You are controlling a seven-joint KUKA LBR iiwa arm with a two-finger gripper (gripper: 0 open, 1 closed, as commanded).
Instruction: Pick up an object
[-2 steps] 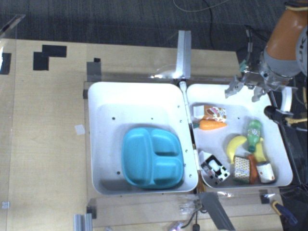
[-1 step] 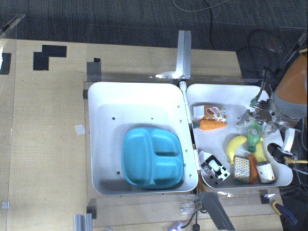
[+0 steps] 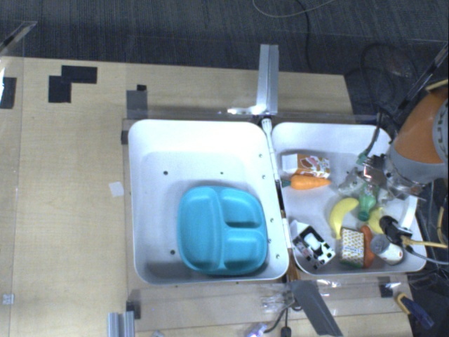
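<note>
The right bin (image 3: pixel 323 135) holds several small objects. An orange carrot (image 3: pixel 309 182) lies near its left wall, with a red and white snack packet (image 3: pixel 313 164) just behind it. A yellow banana (image 3: pixel 341 214) curves in the middle, next to a small green object (image 3: pixel 367 203). My gripper (image 3: pixel 366 176) hangs over the right part of this bin, just above the green object and the banana's upper end. I cannot make out anything held in it.
A blue divided plate (image 3: pixel 222 229) lies in the left bin (image 3: pixel 161 153). At the right bin's front are a black and white object (image 3: pixel 313 245), a patterned box (image 3: pixel 352 243) and a red piece (image 3: pixel 367 250). The arm's orange band (image 3: pixel 424 128) rises at the right.
</note>
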